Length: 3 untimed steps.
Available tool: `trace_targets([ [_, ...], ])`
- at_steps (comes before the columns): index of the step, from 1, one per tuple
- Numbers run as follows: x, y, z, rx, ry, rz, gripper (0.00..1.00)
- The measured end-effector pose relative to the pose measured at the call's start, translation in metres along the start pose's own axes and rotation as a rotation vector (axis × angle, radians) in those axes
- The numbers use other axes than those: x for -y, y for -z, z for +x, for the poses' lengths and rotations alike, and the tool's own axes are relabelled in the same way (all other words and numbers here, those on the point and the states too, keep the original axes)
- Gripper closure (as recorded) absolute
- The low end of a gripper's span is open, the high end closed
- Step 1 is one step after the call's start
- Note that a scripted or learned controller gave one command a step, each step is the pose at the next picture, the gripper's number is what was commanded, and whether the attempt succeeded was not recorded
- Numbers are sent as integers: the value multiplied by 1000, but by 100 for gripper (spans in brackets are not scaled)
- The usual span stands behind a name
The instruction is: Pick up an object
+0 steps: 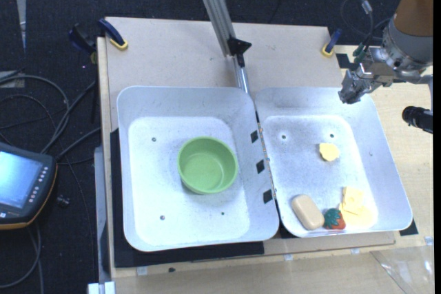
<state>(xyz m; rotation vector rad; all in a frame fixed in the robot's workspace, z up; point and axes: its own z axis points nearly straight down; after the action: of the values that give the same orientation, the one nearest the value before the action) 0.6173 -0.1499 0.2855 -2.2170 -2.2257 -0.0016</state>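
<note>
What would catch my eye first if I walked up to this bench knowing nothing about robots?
Probably the green bowl, sitting alone in the middle of the left bin. Next, the arm's gripper hanging over the far right corner of the right bin. Near that bin's front edge lie a tan oblong piece and some yellow pieces.

You have two shallow white plastic bins on the tabletop: the left bin (138,148) at 9 o'clock and the right bin (372,148) at 3 o'clock. You count one round green plastic bowl (207,165), alone in the left bin. In the right bin you count four loose things: one small yellow lump (329,152) toward 12 o'clock, and at 6 o'clock one tan oval block (307,211), one small red and green piece (334,218) and one pale yellow flat piece (355,205).
</note>
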Motion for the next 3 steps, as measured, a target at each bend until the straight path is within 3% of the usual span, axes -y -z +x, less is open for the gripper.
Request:
trace_targets([
  [1, 16, 1, 46, 0, 0, 0, 100],
  [3, 54, -36, 139, 0, 0, 2, 100],
])
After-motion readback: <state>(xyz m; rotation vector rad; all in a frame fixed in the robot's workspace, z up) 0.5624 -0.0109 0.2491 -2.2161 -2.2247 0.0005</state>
